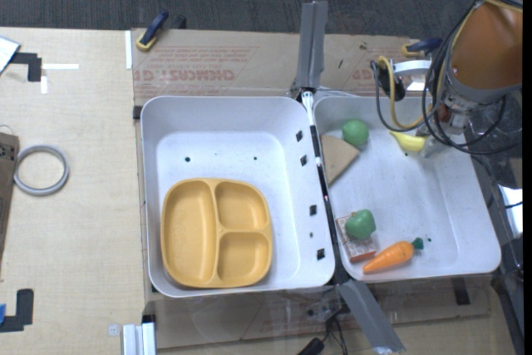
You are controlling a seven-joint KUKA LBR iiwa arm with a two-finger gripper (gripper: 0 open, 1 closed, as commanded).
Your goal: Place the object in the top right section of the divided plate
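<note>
A yellow divided plate (218, 232) lies in the left bin (224, 125), with one long section on its left and two smaller ones on its right. The right bin (449, 212) holds a green ball (355, 132), a tan wedge (336, 157), a green piece (361, 223) on a small box, an orange carrot (389, 256) and a small yellow object (409, 142). The arm's orange band (490, 46) hangs over the right bin's far right corner. My gripper (432, 137) is low there, right beside the yellow object; whether it touches it is unclear.
Yellow and black cables (391, 96) loop beside the wrist. A grey divider (312, 46) rises between the bins at the back. A tape roll (37, 169) lies on the bench far left. A blue clamp (153, 29) sits behind the left bin.
</note>
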